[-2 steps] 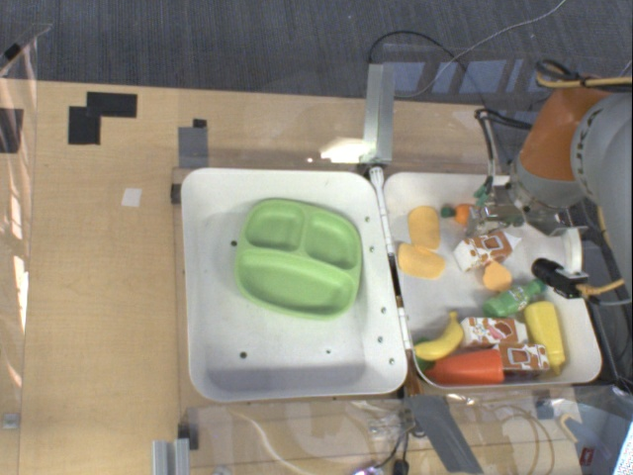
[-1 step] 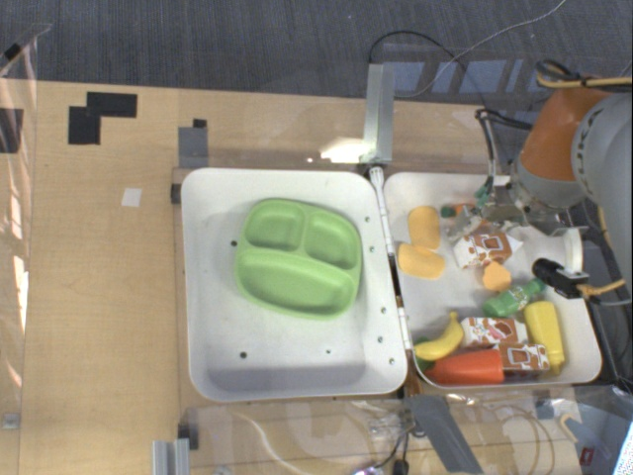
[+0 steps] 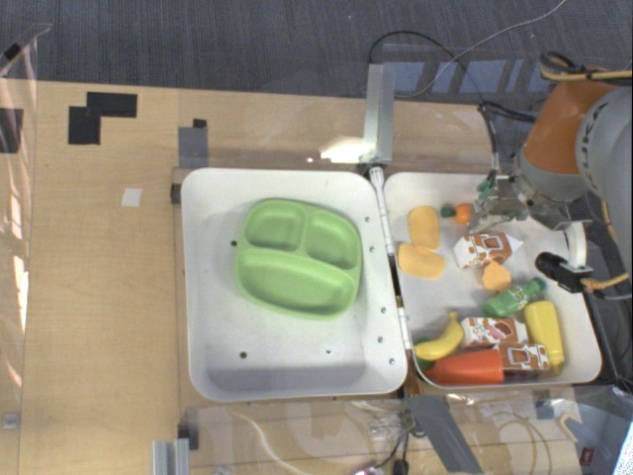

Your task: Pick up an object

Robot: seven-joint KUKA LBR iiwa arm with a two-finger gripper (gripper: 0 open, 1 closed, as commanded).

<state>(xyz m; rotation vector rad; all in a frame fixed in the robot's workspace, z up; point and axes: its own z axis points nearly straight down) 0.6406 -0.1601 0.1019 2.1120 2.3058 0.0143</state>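
- Over the right bin, near its far edge, the gripper hangs just above a small milk carton; from this slanted view I cannot tell how it is set, and nothing is seen held in it.
- The carton lies on its side just beside a small orange ball on its far side and an orange chunk on its near side, so it is the likeliest thing to pick.
- Two pale orange pieces lie to the carton's left; a green bottle, a yellow bottle, a banana, a carrot and a second carton crowd the near end.
- To do it well, I judge the descent should centre on the carton's body and keep clear of the ball and the chunk.
- The green divided plate sits alone in the left bin, well apart from the carton.
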